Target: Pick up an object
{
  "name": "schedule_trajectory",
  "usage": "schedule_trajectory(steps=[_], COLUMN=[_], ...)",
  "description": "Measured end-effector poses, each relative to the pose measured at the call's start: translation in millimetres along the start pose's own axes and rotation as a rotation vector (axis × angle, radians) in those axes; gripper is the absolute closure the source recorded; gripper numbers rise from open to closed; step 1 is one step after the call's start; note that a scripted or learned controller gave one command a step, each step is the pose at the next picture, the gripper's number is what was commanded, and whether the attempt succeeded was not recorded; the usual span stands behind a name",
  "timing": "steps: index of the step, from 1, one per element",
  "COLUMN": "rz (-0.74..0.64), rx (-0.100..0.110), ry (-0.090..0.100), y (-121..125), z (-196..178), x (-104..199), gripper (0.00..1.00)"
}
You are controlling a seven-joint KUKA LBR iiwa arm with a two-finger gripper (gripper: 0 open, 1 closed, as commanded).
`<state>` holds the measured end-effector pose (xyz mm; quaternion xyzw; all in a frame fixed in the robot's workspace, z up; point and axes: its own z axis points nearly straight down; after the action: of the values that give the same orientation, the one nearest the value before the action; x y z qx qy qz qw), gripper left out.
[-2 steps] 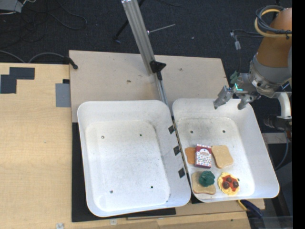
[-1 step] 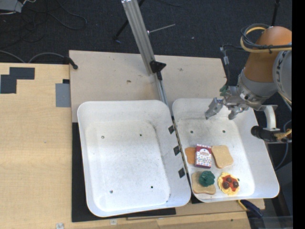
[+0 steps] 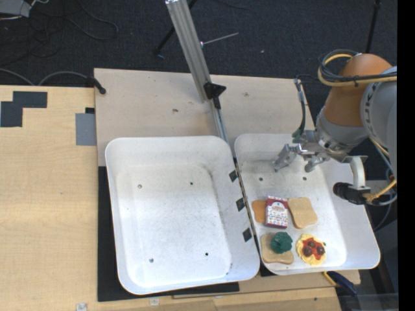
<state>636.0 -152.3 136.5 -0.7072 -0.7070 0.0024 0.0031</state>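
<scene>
— Since the gripper (image 3: 297,157) hovers over the bare far end of the right bin (image 3: 353,254), fingers spread and holding nothing, which way is the nearest object?

— Toward the camera, slightly left: the red carton (image 3: 277,212), lying flat between two tan bread slices, its long axis running roughly away from the gripper.

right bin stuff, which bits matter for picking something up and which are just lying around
For the job:
claw, open above the right bin
red box
bread slice
green lump
yellow piece with red spots

Lying about:
left bin
metal rail
</scene>
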Motion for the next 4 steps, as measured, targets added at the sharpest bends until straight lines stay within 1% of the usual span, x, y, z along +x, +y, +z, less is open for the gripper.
schedule_trajectory(steps=[1,2,3,4], rz=[0.001,0.004,0.0,0.007], rx=[-0.002,-0.006,-0.01,-0.01], ry=[0.0,-0.001,-0.001,-0.002], y=[-0.3,0.4,1.4,-4.5], z=[48.0,35.1,-8.0,-53.4], x=[1.3,0.3,2.6,-2.6], gripper=[0.0,1.0,1.0,1.0])
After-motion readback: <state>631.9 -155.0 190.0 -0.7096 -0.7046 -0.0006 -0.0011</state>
